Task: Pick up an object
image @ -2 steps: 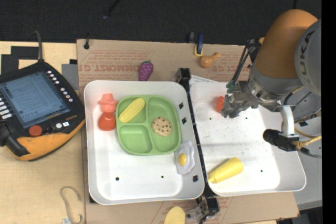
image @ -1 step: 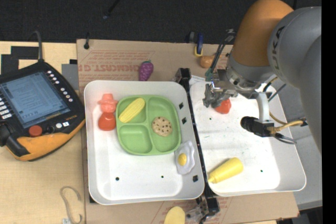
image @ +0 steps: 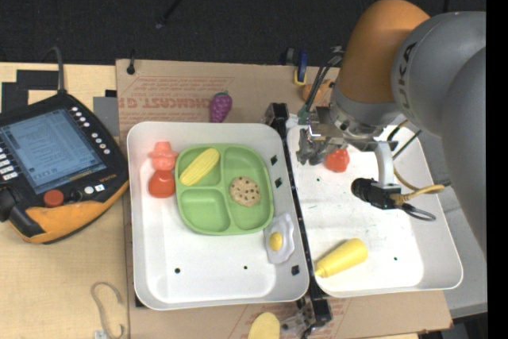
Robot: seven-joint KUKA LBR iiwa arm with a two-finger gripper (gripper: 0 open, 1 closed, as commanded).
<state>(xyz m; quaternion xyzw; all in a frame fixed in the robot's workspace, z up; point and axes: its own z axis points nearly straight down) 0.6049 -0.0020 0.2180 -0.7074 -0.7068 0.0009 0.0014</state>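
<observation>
From my remote seat, the tool (image: 317,145) hung over the right white bin's (image: 432,266) far left corner, right beside a small round red fruit-like toy (image: 338,160) lying on the bin floor. Honestly couldn't tell its state. A yellow plastic bottle-shaped piece (image: 341,258) lay near the near edge.

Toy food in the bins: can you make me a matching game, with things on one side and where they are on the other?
Things:
1. corn
2. cookie
3. fried egg
4. yellow bottle

Places:
A. right bin, near the front
B. left bin floor, beside the green plate
C. plate's top left compartment
D. plate's right compartment

Pairs: 1-C, 2-D, 3-B, 4-A
</observation>
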